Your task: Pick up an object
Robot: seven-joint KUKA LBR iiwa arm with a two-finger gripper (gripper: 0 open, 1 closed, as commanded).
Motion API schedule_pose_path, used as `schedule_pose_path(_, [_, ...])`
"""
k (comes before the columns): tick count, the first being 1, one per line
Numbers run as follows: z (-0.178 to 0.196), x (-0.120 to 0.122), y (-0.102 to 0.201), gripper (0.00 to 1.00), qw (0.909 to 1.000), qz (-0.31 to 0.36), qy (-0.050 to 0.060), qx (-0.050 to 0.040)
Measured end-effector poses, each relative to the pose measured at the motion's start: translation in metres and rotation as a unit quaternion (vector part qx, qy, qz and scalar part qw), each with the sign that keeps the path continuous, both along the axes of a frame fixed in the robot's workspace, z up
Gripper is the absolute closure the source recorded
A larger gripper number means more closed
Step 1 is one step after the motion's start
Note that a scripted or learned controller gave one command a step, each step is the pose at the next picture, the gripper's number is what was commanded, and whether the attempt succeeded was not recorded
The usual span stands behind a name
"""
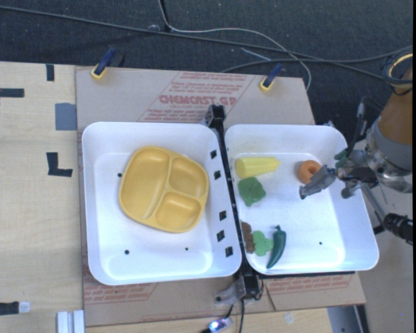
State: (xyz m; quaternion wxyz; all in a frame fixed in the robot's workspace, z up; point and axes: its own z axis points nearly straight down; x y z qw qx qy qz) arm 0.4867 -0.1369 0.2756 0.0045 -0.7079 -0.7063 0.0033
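The right bin (333, 252) holds several toy foods. A yellow corn piece (256, 166) lies at its upper left, with a green broccoli piece (252, 191) just below it. An orange round piece (307, 170) sits near the bin's upper right. A dark green pepper (276, 247), a light green piece (261, 243) and a small brown piece (247, 236) lie at the lower left. My gripper (325, 192) hangs over the bin's right side, open, with nothing between its fingers. Its left finger (314, 185) is right beside the orange piece.
The left bin (100, 255) holds a yellow divided plate (164, 188). A black divider (225, 186) with clips runs between the bins. Both bins rest on a cardboard sheet (187, 96) held by yellow clamps. Cables cross the dark floor behind.
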Motion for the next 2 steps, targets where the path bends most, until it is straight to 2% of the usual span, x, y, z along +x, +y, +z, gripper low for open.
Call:
schedule_pose_path(1, [0.005,0.002,0.000,0.00,1.0000,0.002,-0.005,-0.0009])
schedule_pose_path(2, [-0.059,-0.003,0.002,0.00,1.0000,0.001,-0.002,-0.0002])
